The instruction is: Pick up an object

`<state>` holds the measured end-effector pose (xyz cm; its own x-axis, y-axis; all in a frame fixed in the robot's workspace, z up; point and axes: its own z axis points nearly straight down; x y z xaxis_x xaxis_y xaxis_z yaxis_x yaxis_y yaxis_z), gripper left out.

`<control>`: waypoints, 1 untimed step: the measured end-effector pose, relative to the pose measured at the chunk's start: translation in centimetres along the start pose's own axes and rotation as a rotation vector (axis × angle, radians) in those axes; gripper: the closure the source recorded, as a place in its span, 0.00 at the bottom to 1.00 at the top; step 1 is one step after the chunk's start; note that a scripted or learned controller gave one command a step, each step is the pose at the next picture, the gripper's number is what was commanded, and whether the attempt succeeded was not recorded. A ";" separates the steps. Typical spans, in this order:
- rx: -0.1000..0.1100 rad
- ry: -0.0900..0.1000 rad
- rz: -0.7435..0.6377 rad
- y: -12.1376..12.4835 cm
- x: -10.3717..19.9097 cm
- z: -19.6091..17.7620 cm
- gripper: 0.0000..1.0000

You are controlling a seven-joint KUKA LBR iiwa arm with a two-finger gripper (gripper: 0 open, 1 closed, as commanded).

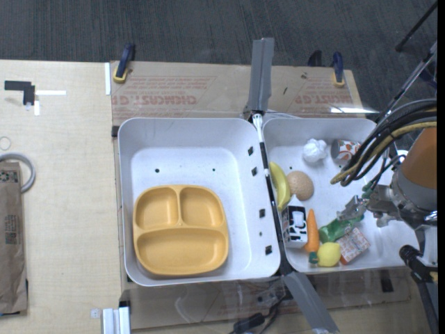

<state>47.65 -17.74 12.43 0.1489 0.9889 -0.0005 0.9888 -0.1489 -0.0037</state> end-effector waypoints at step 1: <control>-0.005 -0.002 -0.106 -0.3 7.2 1.7 0.00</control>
<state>48.43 -10.61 10.68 0.0430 0.9991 -0.0027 0.9991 -0.0430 0.0016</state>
